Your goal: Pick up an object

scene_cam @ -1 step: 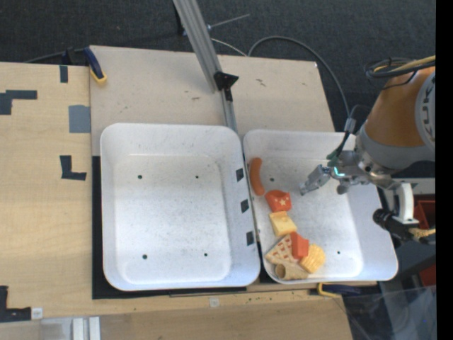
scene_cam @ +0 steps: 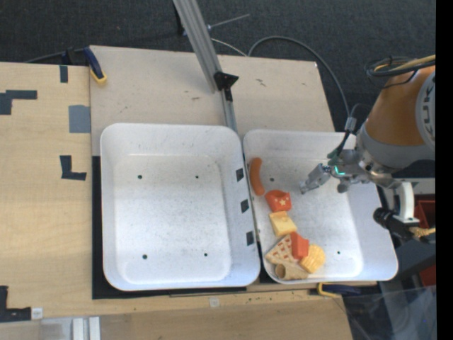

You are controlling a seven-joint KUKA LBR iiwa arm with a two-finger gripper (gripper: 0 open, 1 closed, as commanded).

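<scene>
Toy food lies along the left side of the right bin [scene_cam: 368, 261]: an orange sausage [scene_cam: 256, 176], a red strawberry-like piece [scene_cam: 279, 200], a pale yellow block [scene_cam: 282, 224], a waffle-patterned wedge [scene_cam: 281, 250], a red-orange piece [scene_cam: 300, 246] and a yellow chip-like piece [scene_cam: 313, 258]. My gripper [scene_cam: 314, 178] hangs over the middle of that bin, to the right of the strawberry piece, its grey fingers pointing left. Nothing shows between the fingers.
The left bin [scene_cam: 170, 204] sits beside the right one, sharing a rim with black clips [scene_cam: 241, 190]. A slanted metal pole [scene_cam: 202, 37] crosses the bench at the back. A cable [scene_cam: 304, 48] loops behind the right bin.
</scene>
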